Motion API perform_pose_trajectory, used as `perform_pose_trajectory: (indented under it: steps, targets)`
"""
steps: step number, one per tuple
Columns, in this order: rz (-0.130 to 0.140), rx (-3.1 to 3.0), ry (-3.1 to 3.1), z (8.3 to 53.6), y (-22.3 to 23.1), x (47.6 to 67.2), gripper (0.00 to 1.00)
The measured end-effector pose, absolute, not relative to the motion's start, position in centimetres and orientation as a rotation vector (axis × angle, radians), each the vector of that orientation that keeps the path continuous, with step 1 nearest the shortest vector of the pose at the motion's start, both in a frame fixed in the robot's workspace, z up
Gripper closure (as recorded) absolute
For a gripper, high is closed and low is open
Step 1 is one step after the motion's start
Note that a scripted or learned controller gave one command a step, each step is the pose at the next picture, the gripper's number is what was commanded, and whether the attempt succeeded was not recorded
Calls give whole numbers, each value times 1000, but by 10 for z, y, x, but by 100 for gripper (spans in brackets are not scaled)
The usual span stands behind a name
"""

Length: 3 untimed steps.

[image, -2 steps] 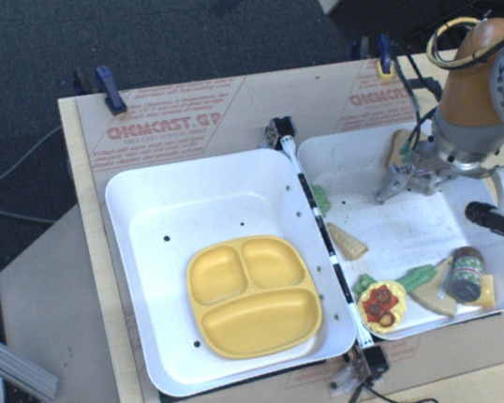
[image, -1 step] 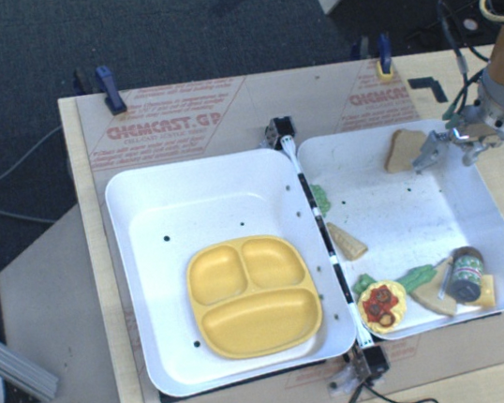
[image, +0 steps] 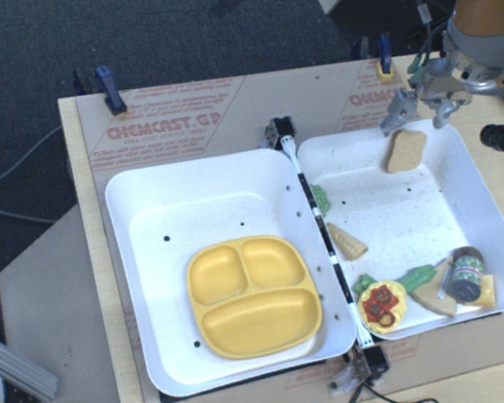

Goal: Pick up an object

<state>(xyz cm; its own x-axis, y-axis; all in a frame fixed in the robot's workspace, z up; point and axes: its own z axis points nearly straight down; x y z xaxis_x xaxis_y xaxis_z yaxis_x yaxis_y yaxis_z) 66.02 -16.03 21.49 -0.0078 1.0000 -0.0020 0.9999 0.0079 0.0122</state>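
**A:** Gripper [image: 418, 111] first: what state is it in?

**B:** Its two fingers stand spread, with nothing between them. It hovers over the far edge of the right bin [image: 499, 233].

**A:** Which piece should it go for?

**B:** Working from the near corner back: the can [image: 463, 274] lies touching other toys, a poor target. The tan wedge [image: 346, 243] sits close against the middle wall. The tan slab [image: 405, 151] lies alone by the far wall, just under the gripper, so it looks the best choice.

**A:** And how to take it well?

**B:** Come straight down, straddle its narrower sides, keep the fingers off the bin wall, and close fully before lifting.

**A:** What does the slab look like?

**B:** Flat, matte and light brown with rounded corners, like a slice of bread. It is probably light and easy to nudge.
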Motion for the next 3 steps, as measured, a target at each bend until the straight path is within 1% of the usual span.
perform_pose_trajectory:
  steps: [1, 2, 3]
  targets:
    - [-8, 2230, 2223, 114, -201, 649, 0]
    - [-2, 2220, 2230, 83, -151, 667, 0]
    - [-7, 2234, 2219, 85, -188, 571, 0]
